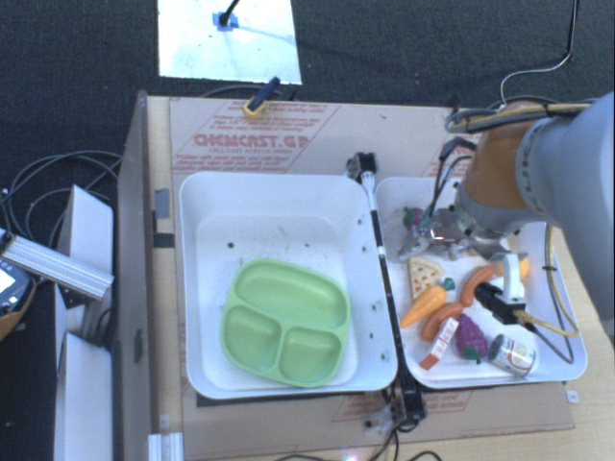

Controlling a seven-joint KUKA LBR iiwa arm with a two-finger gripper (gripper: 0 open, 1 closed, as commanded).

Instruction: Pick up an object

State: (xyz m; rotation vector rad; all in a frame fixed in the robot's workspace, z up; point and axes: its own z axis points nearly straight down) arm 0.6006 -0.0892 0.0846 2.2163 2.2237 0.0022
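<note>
Two shallow white plastic bins sit side by side on the bench. The left bin (pixel 192 257) holds one item: a light green three-compartment plastic tray (pixel 285 321), lying flat toward the bin's 5 o'clock corner, its two smaller wells facing the near rim.

The right bin (pixel 557 349) holds a cluster of toy food. A pizza-slice wedge (pixel 424 277) lies near the bin's centre, tip pointing to about 6 o'clock. Just below it an orange plastic carrot (pixel 424 306) has its long axis running from 8 o'clock to 2 o'clock, thick end toward 2. A small red-and-white packet (pixel 438 340) lies at its 5 o'clock, beside a purple grape-like cluster (pixel 470 336). An orange sausage-shaped piece (pixel 478 281) lies at the carrot's 2 o'clock, curving up toward 1 o'clock. A silver can (pixel 511 355) lies on its side at the bin's 5 o'clock corner.

The grey arm reaches in from 3 o'clock; its gripper (pixel 423 230) hovers over the bin's 10 o'clock area, above the pizza wedge. Claw state: cannot tell, and nothing is seen clamped in it.
</note>
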